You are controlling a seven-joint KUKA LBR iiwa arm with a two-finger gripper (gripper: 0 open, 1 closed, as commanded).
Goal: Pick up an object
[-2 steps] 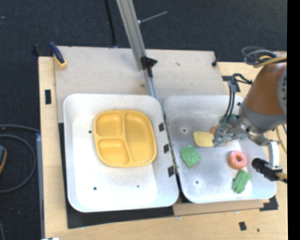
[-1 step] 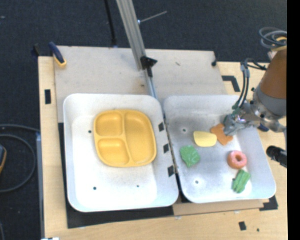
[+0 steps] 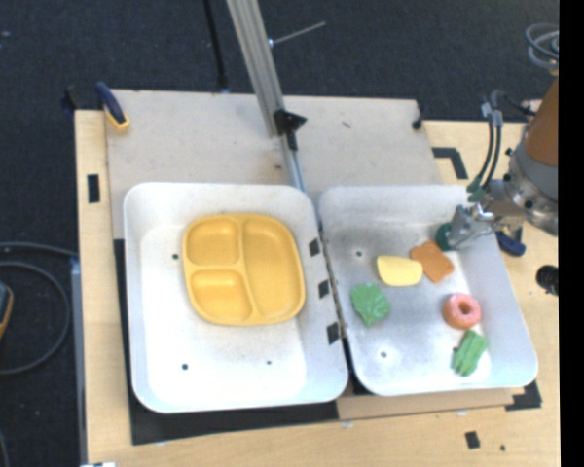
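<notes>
The left bin (image 3: 156,377) holds a yellow divided plate (image 3: 243,268) near its centre. The right bin (image 3: 370,212) holds the small items. A yellow piece (image 3: 399,270) sits at centre, with an orange piece (image 3: 433,260) touching it at three o'clock. A green leafy piece (image 3: 371,305) lies at eight o'clock, a pink doughnut (image 3: 461,310) at four, a green vegetable (image 3: 468,352) at five. The gripper (image 3: 456,231) hovers at two o'clock, just beside the orange piece; I cannot tell how wide it stands.
</notes>
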